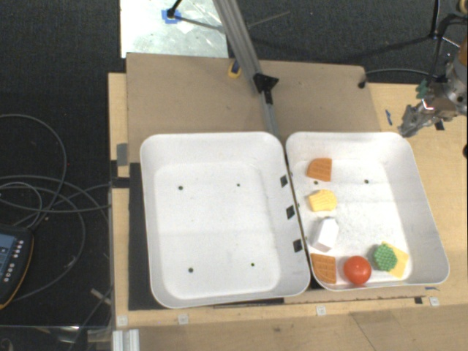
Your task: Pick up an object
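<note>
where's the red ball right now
In the camera view the red ball lies near the front edge of the right bin, between the orange waffle piece on its left and the green bumpy piece on its right.

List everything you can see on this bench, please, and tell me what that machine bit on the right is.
Bins: two, white, side by side on the bench.
Orange wedge: one, right bin, near its far left corner.
Yellow block: one, right bin, below the orange wedge.
White block: one, right bin, along its left wall.
Waffle: one, orange, right bin's near left corner.
Tomato: one, red, beside the waffle.
Green piece: one, lying on a yellow piece, right of the tomato.
Pole: one, grey, slanting above the bins.
Cables: black, on the floor at left.
Gripper: one, grey, the robot's, above the right bin's far right corner.
</note>
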`<state>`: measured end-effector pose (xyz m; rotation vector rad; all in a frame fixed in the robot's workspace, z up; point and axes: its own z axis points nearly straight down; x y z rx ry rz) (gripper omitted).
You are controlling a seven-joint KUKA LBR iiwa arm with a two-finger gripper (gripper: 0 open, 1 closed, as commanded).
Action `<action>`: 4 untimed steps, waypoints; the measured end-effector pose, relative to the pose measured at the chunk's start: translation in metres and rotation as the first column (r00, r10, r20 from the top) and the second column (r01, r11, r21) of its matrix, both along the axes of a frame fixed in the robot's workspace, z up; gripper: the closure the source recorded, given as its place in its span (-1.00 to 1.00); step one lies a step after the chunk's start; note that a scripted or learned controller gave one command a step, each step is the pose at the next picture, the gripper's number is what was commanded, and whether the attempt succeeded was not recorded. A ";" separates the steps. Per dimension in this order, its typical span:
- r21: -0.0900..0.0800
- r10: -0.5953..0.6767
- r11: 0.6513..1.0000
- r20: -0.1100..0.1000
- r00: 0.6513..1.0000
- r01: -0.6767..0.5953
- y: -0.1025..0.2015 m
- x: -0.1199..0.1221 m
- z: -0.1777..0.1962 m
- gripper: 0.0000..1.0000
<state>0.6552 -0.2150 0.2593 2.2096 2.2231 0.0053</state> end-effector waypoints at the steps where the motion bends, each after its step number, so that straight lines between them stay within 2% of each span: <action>1: 0.001 0.000 1.000 -0.002 1.000 0.000 0.000 0.001 0.018 1.00; 3: 0.005 0.003 1.000 -0.008 1.000 -0.003 0.092 -0.043 -0.006 1.00; 4: 0.004 0.003 1.000 -0.008 1.000 -0.003 0.133 -0.059 -0.005 1.00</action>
